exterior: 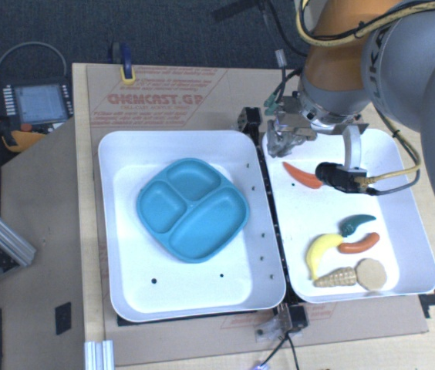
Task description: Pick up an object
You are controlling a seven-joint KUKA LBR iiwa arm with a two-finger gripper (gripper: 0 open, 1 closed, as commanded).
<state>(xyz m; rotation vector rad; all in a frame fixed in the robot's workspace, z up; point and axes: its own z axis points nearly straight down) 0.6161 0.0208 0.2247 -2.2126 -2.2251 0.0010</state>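
My gripper [281,143] hangs over the far left corner of the right bin [402,206], under the grey arm with its orange band. Just to its right and a little nearer lies an orange-red chili [302,176] on the bin floor, close to the gripper but apart from it. Toward the bin's near side lie a teal pepper [356,223], a red sausage [359,243], a yellow banana [320,254], a beige cone-shaped piece [335,278] and a round tan biscuit [371,274].
The left bin [125,168] holds a blue divided plate [193,208]. A black fitting [339,178] with a yellow cable hangs from the arm beside the chili. The ridge between the two bins runs right beside the gripper.
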